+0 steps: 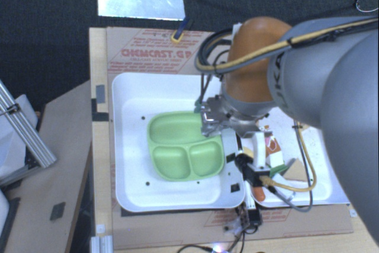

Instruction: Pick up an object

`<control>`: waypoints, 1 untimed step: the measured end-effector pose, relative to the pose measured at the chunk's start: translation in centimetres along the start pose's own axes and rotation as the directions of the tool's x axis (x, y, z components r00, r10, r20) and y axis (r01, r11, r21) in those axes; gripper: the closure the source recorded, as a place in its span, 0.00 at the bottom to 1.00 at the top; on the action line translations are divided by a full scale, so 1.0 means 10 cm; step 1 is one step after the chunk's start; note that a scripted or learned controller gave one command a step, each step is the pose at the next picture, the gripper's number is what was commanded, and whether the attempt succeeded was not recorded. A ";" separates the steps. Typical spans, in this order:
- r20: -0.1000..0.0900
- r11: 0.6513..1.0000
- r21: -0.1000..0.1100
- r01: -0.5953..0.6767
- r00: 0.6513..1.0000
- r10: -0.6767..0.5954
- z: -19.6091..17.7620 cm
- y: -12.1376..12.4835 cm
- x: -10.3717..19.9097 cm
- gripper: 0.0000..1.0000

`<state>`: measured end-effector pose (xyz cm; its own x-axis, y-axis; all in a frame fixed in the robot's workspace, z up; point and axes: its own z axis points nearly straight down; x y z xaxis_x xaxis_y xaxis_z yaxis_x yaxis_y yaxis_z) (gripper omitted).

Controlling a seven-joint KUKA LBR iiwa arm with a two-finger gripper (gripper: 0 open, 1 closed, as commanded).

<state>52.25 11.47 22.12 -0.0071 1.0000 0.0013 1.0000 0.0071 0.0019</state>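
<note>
Arm reaches in from the right; grey forearm and orange band (256, 59) fill the upper right of the view. Wrist sits over the right edge of the left white bin (127, 127). Claw (208, 121) is low at the upper right corner of the green divided tray (185, 146). Its state: cannot tell, the wrist body covers it from this angle.

Green divided tray lies flat in the left white bin, toward the bin's right half, three compartments up: one long along the top, two smaller below. Claw appears to be touching or just above its rim; contact not resolvable.

Right white bin (323, 183) is mostly hidden under the arm. Visible in it: a white and orange-red carton (271, 150), upright or leaning, plus small items near the front, too occluded to name.

Both bins rest on a cardboard sheet (155, 51) printed in red lettering, on the desk. Yellow cable (296, 185) loops below the wrist.
</note>
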 end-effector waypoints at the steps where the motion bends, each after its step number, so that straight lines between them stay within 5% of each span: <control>1: 0.000 1.000 0.000 -0.006 1.000 0.006 -0.14 -0.02 -0.09 1.00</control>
